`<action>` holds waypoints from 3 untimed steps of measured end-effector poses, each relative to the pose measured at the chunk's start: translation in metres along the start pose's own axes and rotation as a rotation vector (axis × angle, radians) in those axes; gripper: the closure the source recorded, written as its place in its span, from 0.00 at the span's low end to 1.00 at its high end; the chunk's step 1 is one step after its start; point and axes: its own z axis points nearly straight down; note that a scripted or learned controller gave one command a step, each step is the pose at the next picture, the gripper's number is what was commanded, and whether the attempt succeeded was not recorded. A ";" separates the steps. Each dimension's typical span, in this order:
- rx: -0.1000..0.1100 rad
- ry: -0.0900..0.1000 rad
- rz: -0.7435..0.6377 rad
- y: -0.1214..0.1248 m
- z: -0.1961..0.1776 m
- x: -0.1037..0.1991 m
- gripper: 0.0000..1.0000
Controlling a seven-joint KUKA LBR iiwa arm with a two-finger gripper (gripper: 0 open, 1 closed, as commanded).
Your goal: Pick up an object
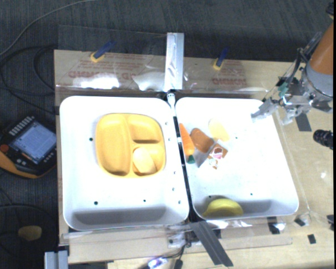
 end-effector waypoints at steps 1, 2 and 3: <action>0.000 0.000 -0.142 -0.003 0.074 0.031 0.00; -0.006 -0.003 -0.462 0.014 0.151 0.090 0.00; -0.010 -0.001 -0.462 0.015 0.141 0.091 1.00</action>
